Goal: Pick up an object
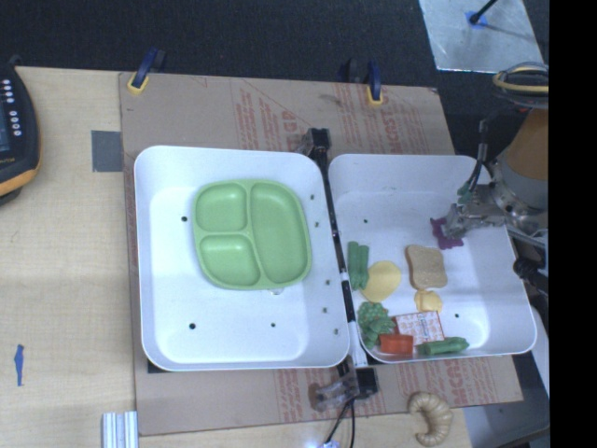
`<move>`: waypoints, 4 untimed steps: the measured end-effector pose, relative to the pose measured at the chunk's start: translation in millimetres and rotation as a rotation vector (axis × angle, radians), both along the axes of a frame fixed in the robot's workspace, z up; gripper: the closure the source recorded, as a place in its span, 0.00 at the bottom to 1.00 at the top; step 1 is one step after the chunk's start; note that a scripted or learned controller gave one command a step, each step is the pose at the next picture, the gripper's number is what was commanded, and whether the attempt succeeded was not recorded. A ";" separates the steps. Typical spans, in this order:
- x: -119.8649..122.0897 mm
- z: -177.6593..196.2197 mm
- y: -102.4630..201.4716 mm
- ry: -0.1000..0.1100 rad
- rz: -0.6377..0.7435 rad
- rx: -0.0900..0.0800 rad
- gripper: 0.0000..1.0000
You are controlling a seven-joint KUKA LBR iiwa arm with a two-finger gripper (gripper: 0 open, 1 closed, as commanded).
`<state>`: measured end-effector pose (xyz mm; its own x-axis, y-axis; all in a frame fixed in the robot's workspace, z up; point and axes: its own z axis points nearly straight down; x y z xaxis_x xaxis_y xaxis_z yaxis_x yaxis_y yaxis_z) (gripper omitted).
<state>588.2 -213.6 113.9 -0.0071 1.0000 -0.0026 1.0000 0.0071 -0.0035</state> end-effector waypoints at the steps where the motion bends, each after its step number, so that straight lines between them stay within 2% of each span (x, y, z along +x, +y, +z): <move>1: -0.1 -0.4 0.0 0.001 0.000 0.000 0.00; 2: 0.2 10.4 -0.9 -0.001 0.001 -0.002 1.00; 3: 0.2 10.2 -0.9 0.000 0.001 -0.002 0.00; 4: 11.0 -23.7 1.7 0.002 -0.001 0.003 0.00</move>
